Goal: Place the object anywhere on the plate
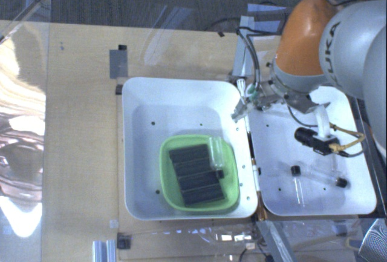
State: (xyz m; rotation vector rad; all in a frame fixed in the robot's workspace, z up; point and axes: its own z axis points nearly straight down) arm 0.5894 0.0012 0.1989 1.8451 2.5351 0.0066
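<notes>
Two white bins (pixel 136 152) side by side. Lower centre: green plate (pixel 164 163) bearing black ridged block (pixel 195 175). Upper right: gripper (pixel 263 99), spread or pressed together impossible to tell.

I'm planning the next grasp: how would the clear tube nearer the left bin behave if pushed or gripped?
The clear tube looks round and lies flat on the smooth floor of the right bin, so a push would probably roll it. Thin and see-through, it is likely light and perhaps slippery to grip.
</notes>
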